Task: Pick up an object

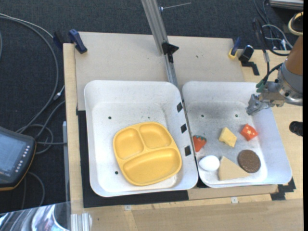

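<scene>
Toy foods (228,137) in right bin (281,143)

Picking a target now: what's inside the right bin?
The right bin holds a small red-and-green toy, a white egg-like piece, a yellow cube, a tan wedge, a brown disc and an orange-red piece. Anything beneath them is covered.

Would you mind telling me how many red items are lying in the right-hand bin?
2. One red piece lies toward the bin's right side, below the gripper; another, with a green top, sits at the bin's left edge. None look hidden.
</scene>
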Action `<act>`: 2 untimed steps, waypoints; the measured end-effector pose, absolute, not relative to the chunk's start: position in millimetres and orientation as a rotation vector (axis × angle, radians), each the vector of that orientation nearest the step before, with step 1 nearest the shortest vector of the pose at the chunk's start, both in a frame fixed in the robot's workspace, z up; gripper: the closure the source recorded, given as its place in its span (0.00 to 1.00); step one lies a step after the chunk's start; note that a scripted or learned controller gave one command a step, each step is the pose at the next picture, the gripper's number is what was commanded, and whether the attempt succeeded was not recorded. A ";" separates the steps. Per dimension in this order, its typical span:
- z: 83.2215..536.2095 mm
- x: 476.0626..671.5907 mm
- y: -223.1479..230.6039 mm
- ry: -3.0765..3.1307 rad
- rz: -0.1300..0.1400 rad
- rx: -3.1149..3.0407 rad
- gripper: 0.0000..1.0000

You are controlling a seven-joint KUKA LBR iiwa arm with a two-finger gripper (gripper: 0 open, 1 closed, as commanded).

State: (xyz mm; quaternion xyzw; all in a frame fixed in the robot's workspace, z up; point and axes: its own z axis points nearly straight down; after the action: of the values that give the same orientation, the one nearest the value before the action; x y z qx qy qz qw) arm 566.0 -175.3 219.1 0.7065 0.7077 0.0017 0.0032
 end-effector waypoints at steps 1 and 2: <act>237.8 567.2 -175.1 2.220 0.004 2.216 1.00; 234.3 574.6 -111.0 2.233 0.003 2.215 1.00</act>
State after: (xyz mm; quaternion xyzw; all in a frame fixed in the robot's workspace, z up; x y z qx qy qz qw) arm 574.6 -111.0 234.3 0.7044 0.7098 0.0008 -0.0018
